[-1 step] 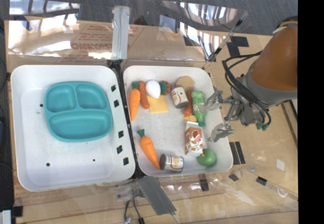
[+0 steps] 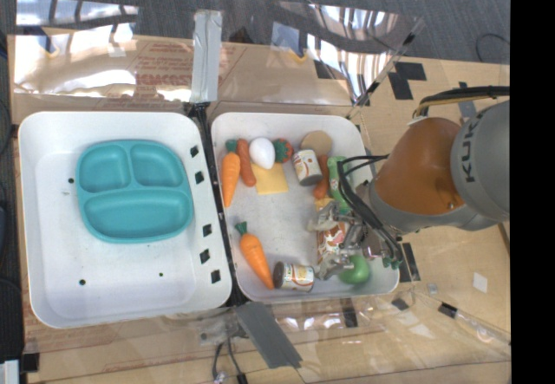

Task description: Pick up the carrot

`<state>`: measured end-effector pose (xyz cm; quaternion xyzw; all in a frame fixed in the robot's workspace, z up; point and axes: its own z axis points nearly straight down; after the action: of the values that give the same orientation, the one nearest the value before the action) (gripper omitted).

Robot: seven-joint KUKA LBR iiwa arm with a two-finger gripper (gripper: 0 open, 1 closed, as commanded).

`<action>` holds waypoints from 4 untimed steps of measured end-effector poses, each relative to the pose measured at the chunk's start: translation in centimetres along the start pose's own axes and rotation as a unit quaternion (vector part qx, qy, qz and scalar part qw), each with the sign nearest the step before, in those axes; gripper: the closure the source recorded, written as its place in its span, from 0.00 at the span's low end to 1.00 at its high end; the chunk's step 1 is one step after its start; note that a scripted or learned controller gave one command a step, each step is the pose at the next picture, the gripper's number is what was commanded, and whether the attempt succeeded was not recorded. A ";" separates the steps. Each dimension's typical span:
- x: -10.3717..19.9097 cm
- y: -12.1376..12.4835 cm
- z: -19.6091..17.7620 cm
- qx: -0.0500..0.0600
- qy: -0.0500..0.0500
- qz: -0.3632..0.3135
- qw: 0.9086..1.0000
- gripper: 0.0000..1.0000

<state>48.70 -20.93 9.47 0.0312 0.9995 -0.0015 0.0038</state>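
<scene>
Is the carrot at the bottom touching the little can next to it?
Apart. The camera view shows a strip of white bin floor between the carrot's pointed tip and the can.

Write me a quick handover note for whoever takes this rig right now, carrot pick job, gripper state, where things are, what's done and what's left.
Gripper: low in the right bin, near its right wall, among clutter; no carrot seen between its fingers.
Carrots: one carrot lies near the front of that bin, beside a small can; a second carrot lies by the bin's left wall.
Left bin: teal divided plate.
Done: nothing lifted.
Left: reach a carrot, grasp, lift.
</scene>
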 end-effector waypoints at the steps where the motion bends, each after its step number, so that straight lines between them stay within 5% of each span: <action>1: -0.3 0.2 -1.2 0.001 -0.002 -0.005 1.000 1.00; 3: 0.6 -0.2 -20.3 0.001 -0.002 -0.023 1.000 1.00; 4: 0.5 -0.2 -25.1 0.001 -0.002 -0.072 0.997 1.00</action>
<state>48.05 -20.98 34.54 -0.0413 0.9991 -0.0026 0.0052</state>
